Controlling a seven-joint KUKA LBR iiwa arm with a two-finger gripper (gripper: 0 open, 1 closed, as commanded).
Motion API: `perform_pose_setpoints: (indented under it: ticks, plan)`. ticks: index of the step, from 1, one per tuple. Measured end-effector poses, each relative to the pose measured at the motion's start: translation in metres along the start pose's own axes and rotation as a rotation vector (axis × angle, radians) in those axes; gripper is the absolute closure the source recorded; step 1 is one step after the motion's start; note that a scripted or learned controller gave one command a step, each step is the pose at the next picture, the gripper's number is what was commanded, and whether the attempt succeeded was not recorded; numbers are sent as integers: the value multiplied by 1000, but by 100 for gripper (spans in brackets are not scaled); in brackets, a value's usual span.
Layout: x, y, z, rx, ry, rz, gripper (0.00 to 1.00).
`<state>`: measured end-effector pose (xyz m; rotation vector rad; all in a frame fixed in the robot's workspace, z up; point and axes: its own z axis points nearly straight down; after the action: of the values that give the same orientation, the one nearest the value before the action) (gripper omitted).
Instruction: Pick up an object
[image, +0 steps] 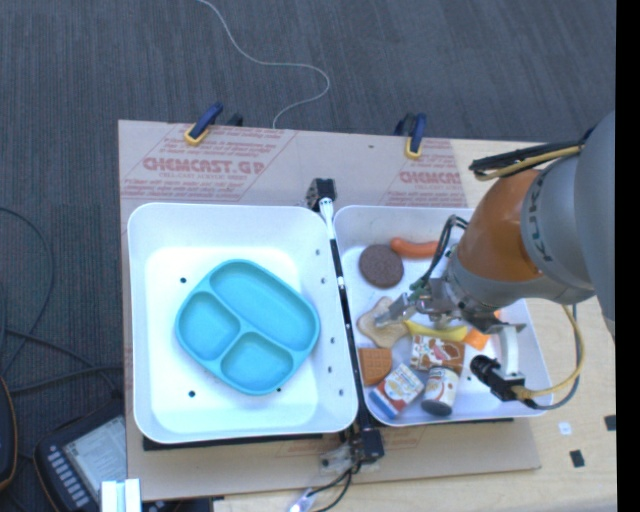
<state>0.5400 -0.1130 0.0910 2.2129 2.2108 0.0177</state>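
In left bin (140, 300): blue plate (247, 326).

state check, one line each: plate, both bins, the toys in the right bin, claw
blue divided plate: flat in the left bin, its compartments bare
left bin: holds the plate
right bin: holds a heap of toy food
brown round cookie: lying flat, apart from the claw
orange carrot: lying along the far wall
claw: low over the heap; grip state unclear
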Motion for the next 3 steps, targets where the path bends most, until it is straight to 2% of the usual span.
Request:
perform_pose_setpoints:
  ticks: [1, 2, 3]
  plan:
    - [-2, 2, -12, -4, -3, 0, 100]
    - [51, -2, -113, 16, 1, -2, 100]
    - [50, -3, -112, 18, 1, -2, 0]
